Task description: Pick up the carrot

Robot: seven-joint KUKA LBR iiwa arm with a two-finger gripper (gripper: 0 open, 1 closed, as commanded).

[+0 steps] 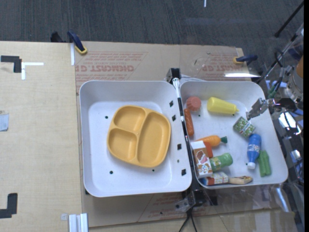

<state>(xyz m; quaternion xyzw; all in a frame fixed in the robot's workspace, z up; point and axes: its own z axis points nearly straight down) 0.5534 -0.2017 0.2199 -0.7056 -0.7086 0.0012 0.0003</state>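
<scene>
A: Where's the camera view sitting?
B: Fixed above the bench, looking down at a slant. It's taking in both white bins, the left bin and the right bin, plus dark floor along the top.
A: How near?
B: Sitting well back; the whole bench width is fitting in.
A: And relative to the gripper?
B: The gripper is showing near the right edge, so most of the scene is lying to its left.
</scene>
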